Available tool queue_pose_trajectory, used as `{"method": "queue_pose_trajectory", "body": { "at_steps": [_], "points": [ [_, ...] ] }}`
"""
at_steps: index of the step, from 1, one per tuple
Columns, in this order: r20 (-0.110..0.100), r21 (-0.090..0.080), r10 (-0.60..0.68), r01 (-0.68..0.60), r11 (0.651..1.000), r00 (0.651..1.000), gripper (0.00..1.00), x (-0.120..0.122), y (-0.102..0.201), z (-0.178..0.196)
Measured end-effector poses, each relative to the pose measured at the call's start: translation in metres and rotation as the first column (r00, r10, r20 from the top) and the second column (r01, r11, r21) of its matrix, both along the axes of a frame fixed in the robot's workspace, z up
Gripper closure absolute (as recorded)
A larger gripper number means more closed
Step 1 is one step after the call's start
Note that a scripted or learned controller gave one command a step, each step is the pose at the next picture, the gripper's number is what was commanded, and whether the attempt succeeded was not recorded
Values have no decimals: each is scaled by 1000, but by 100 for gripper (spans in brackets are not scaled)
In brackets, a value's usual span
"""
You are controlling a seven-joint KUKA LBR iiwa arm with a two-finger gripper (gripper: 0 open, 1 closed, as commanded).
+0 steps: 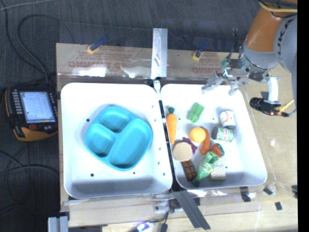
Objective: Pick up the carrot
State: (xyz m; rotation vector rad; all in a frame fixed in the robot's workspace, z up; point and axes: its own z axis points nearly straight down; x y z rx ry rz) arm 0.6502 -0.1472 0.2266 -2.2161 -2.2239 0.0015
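While the arm (270, 28) reaches in from 2 o'clock, its gripper (227, 79) hangs over the back rim of the right bin (251, 144); I cannot tell its state, and nothing is seen held in it. At 9 o'clock, the left bin (72, 144) holds a blue tray (118, 137). Against the right bin's left wall lies the carrot (171, 125), orange, with its green top toward 12 o'clock, apart from the gripper.

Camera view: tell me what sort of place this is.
Most likely a robotics lab test bench. Two white bins sit side by side, one holding toy food such as the carrot; a teach pendant lies beside them, and the arm's claw hangs over the bin's far edge.
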Motion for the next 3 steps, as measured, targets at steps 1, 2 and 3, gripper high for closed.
{"method": "queue_pose_trajectory", "body": {
  "at_steps": [1, 2, 3],
  "points": [
    [0, 0, 0, 0, 1000, 1000, 0, 0, 0, 0],
    [0, -1, 68, -68, 998, 998, 0, -40, 17, -78],
    [-1, 0, 70, -70, 998, 998, 100, -40, 18, -69]
  ]
}}
